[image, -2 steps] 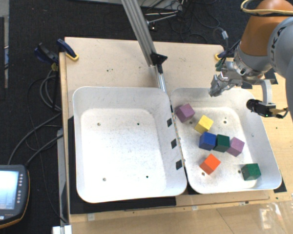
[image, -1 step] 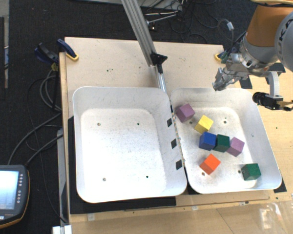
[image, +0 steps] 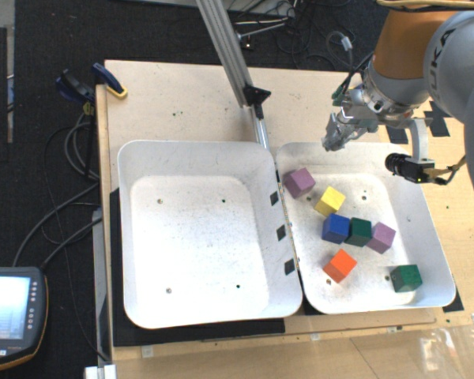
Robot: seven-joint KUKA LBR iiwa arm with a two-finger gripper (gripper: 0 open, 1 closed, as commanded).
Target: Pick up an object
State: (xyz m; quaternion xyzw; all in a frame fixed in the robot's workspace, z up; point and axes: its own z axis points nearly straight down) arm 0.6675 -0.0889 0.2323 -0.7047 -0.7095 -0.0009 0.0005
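Note:
The right bin (image: 426, 235) holds several small blocks. A purple block (image: 299, 181) lies near its back left, with a yellow block (image: 330, 200) just right of it. A blue block (image: 336, 228) touches a dark green block (image: 359, 231), and a second purple block (image: 382, 236) sits beside that. An orange block (image: 340, 265) lies nearer the front, and a green block (image: 406, 278) is at the front right. My gripper (image: 335, 140) hangs above the bin's back edge, up and right of the purple block, with nothing visibly held.
The left bin (image: 142, 164) stands beside the right one. A slanted metal pole (image: 225, 42) crosses the back of the bench down to the bins' junction. Blue and yellow clamps (image: 91, 85) sit at the back left corner. A black cable fitting (image: 407, 166) hangs off the arm.

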